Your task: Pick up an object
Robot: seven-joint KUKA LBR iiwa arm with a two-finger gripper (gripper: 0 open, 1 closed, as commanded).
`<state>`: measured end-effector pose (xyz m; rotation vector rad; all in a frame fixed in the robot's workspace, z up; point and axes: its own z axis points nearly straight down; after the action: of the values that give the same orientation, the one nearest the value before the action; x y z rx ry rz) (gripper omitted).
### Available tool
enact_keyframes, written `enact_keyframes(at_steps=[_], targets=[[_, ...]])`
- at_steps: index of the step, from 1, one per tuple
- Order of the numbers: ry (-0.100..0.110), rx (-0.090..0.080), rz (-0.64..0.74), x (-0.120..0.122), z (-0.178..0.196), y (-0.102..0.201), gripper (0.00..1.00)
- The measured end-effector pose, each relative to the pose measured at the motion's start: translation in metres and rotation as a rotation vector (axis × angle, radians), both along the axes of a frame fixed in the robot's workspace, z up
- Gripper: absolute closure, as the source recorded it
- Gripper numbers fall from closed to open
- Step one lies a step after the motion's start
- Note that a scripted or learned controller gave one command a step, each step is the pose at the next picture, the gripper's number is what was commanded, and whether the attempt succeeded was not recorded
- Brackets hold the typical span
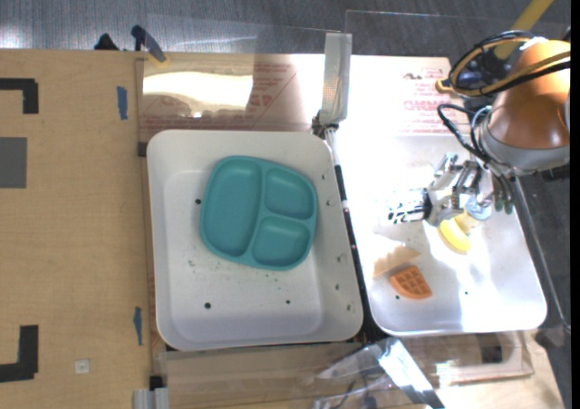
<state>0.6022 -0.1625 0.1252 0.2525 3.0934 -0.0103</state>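
two white bins sit side by side on the counter; the left bin [172,307] holds a teal divided plate [258,211], so the loose small things are in the right bin [507,307]. the gripper [450,194] hangs low there, just beside a yellow piece [454,235], with an orange waffle-like piece [410,283] nearer the front. i cannot tell if its fingers are released or clenched, and nothing shows between them.
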Motion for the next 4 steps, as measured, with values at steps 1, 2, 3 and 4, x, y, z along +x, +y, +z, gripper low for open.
enact_keyframes(at_steps=[1,2,3,4], targets=[[-0.008,-0.003,0.001,0.002,0.012,0.000,1.00],[0.023,0.010,-0.132,0.045,0.085,-0.008,1.00],[0.023,0.010,-0.212,0.026,0.138,-0.060,1.00],[0.020,0.016,-0.434,0.054,0.220,-0.060,1.00]])
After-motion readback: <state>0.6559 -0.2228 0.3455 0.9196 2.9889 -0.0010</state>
